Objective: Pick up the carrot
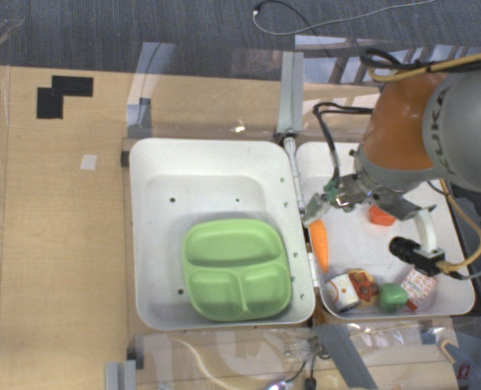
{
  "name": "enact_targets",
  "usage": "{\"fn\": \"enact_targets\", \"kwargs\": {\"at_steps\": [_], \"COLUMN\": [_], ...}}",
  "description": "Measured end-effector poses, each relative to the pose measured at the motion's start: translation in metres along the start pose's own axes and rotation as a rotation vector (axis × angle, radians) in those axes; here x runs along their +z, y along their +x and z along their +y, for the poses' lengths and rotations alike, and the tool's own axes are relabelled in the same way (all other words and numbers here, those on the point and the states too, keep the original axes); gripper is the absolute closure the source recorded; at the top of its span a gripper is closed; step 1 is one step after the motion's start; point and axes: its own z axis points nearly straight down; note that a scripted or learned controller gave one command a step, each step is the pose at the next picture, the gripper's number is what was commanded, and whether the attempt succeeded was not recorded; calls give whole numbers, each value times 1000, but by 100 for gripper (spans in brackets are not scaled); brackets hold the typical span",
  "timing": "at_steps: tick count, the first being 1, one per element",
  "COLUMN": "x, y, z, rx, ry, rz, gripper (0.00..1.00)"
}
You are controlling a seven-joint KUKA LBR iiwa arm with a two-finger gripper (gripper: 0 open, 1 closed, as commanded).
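The claw (335, 195) hangs low over the left part of the right bin (460, 303), just inside the wall that divides it from the left bin (155, 218). Its metal parts blur together under the grey arm (460, 128), so I cannot tell whether it is open or closed, and nothing can be made out between its tips.

The carrot (318, 244) lies on the bin floor just below and slightly left of the claw, running lengthwise along the dividing wall, close to it. It looks apart from the claw, with white floor showing between them.

To the right of the claw, partly under the wrist, sits a small orange-red item (380, 215). Further below the claw, along the near wall of the same bin, lie a small white-and-red can (344, 289), a green round piece (392, 297) and a red-and-white checked packet (420, 286).

Left and below the claw, in the other bin, rests a green divided plate (236, 269). Both bins stand on the wooden table (54, 242).
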Motion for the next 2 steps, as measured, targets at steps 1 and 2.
{"fn": "enact_targets", "kwargs": {"at_steps": [1,2], "x": [-1,-1], "y": [-17,-3], "z": [2,-2], "rx": [-62,-167], "ry": [-3,-2], "rz": [-1,0], "gripper": [0,0]}}
